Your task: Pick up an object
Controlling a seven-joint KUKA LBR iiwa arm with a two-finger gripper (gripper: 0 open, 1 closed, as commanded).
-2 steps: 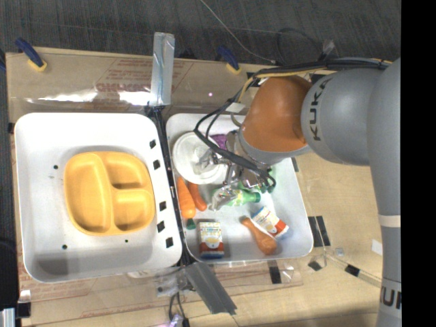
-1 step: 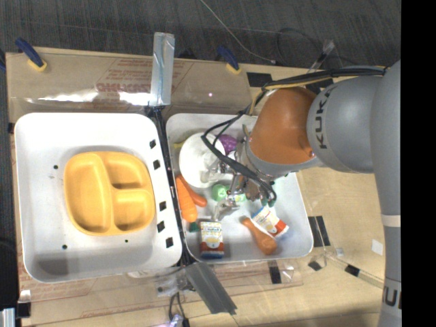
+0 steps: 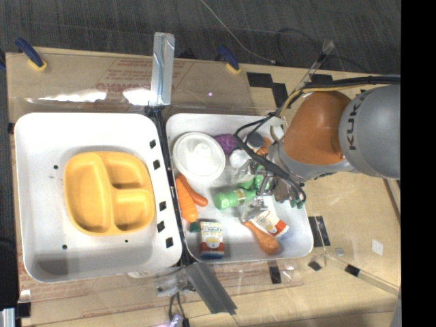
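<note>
My gripper (image 3: pixel 264 184) is low inside the right bin (image 3: pixel 300 240), reaching in from the right under the orange wrist band. Just left of it lies a green bottle (image 3: pixel 230 198), touching or nearly touching the gripper's tip. A white and orange tube (image 3: pixel 266 225) lies just below the gripper. Further left are an orange carrot (image 3: pixel 186 199), a white bowl (image 3: pixel 199 154) and a purple item (image 3: pixel 226 144) behind the bowl. A small printed carton (image 3: pixel 212 239) stands near the bin's front wall. The wrist hides whatever lies under it.
The left bin (image 3: pixel 27 182) holds a yellow divided tray (image 3: pixel 109 191). A metal clamp (image 3: pixel 163 67) stands at the back between the bins. Black cables (image 3: pixel 300 87) trail behind the arm. Bare wooden bench (image 3: pixel 354 251) lies to the right.
</note>
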